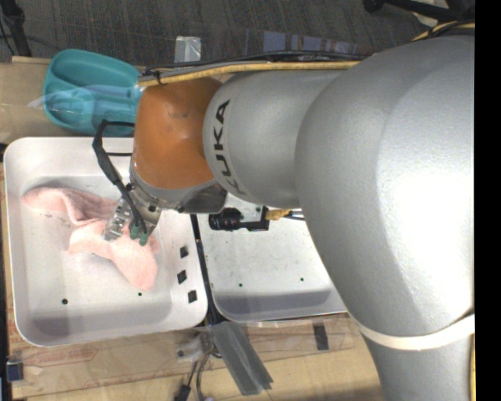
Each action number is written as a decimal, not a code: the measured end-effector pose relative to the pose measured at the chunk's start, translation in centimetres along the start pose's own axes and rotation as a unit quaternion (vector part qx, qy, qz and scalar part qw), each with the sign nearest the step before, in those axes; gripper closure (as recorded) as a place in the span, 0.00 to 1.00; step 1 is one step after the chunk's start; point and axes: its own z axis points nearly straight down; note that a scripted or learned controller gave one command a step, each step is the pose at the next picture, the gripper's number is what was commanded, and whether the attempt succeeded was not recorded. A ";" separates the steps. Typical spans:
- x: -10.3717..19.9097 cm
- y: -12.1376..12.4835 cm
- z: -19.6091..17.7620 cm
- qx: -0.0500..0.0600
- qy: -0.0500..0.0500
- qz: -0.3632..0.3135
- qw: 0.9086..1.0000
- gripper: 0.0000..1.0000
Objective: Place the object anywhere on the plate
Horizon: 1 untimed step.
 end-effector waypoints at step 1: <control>3.0 7.2 -11.5 -0.001 -0.002 -0.037 0.999 1.00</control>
